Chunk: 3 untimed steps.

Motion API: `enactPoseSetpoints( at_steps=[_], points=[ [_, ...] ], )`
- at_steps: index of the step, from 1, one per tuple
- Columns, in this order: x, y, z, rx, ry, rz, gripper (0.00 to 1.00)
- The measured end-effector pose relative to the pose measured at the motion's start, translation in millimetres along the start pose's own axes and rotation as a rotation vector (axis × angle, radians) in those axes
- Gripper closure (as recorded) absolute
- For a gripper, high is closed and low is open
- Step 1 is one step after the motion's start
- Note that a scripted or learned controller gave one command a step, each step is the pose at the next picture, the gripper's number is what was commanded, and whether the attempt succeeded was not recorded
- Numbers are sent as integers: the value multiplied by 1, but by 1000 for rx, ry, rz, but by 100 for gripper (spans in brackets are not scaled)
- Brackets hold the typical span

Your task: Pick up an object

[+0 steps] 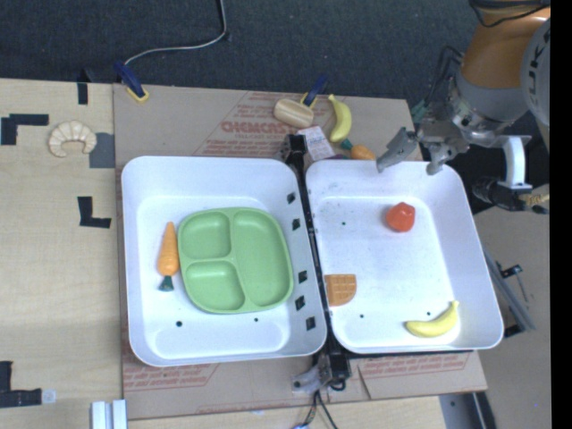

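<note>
On the bench's far left lies a croissant (pixel 72 138). Next comes the left bin (pixel 143 329), holding a carrot (pixel 167 255) just beside a green divided plate (pixel 236 259). Behind the bins sit a bread roll (pixel 293 111) and a banana (pixel 340 119). The right bin (pixel 474 266) holds a waffle (pixel 340 289) at its left wall, a red tomato (pixel 400 217) and a second yellow banana (pixel 434 322) — all untouched. Above its far right corner hangs the gripper (pixel 413 155), fingers spread, pinching nothing.
</note>
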<state>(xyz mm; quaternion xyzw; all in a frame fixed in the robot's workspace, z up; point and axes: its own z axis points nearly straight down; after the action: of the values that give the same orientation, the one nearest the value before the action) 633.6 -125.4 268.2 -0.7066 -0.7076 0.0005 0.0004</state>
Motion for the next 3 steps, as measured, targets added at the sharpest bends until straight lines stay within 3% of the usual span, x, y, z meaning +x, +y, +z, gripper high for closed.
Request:
enactPoseSetpoints(
  at_steps=[1,2,3],
  points=[
    [-69,-49,83,2,-1,2,0],
    [-50,-5,181,-6,-2,-1,0],
    [-33,9,182,-5,-2,-1,0]
  ],
)
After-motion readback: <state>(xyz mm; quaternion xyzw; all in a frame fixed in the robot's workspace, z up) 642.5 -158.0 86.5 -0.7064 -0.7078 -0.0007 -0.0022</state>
